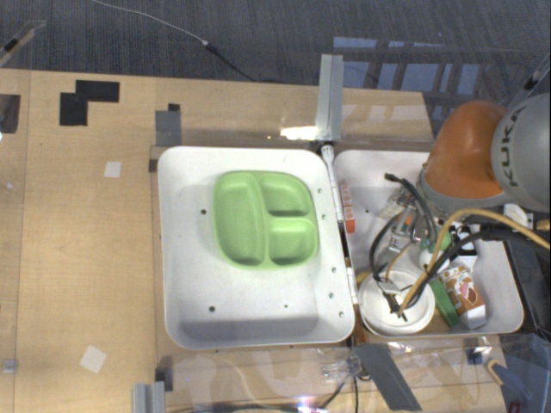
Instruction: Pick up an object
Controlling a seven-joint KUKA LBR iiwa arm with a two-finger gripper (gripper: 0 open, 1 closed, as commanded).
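Hand (403, 269) hangs just above white bowl (392, 315), right bin (508, 317).

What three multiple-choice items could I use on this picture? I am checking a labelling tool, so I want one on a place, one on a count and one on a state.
1. Where is the green tray?
A. left bin
B. right bin
C. on the bench

2. How many compartments does the tray have?
A. two
B. three
C. five

3. How does the small carton lie?
A. alone in the left bin
B. in the right bin, by the white bowl
C. on top of the tray

Key: 1 A, it lies inside the left bin. 2 B, one long well and two smaller ones show. 3 B, it sits right of the bowl, under the arm.
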